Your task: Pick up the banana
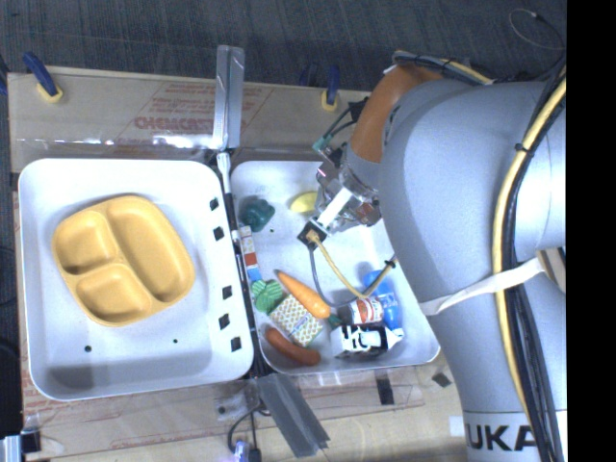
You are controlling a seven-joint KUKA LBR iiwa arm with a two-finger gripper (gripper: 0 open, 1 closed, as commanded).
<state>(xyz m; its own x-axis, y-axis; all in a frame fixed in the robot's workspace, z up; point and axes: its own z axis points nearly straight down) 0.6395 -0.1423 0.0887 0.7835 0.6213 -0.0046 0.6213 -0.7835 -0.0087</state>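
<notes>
The banana (303, 201) is a small yellow piece at the back of the right bin (289, 176); just its left end shows past the wrist. My gripper (327, 183) is low over the bin's back right part, directly beside and partly over the banana. The grey arm with its orange band comes in from the right and covers the bin's right side. Whether anything is held cannot be seen.
The right bin also holds a dark green object (256, 212), a carrot (303, 295), a sausage (292, 347), a checkered sponge (296, 320), a blue packet (381, 287) and a black-and-white toy (366, 339). A yellow divided plate (122, 256) lies in the left bin (58, 364).
</notes>
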